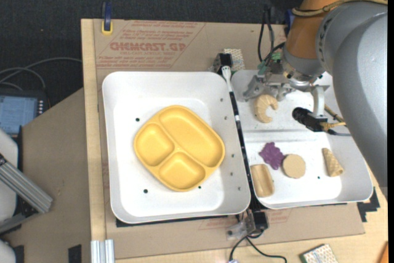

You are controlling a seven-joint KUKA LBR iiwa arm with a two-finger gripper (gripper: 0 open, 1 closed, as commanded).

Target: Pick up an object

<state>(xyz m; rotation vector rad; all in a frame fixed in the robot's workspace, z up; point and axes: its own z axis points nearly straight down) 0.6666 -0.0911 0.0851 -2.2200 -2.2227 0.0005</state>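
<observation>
My gripper (269,89) hangs over the far part of the right bin (351,194), its fingers open. A pale croissant-shaped piece (266,108) lies directly under and just in front of it, with its top reaching up between the fingers. Whether they touch it I cannot tell. Nearer the front of that bin lie a purple lump (271,154), a round tan biscuit (294,165), a tan bread roll (261,180) and a small cone-shaped piece (333,162).
The left bin (117,132) holds a yellow divided plate (178,146) in its middle. A raised rim (237,126) separates the two bins. The grey arm (363,71) covers the right bin's far right corner.
</observation>
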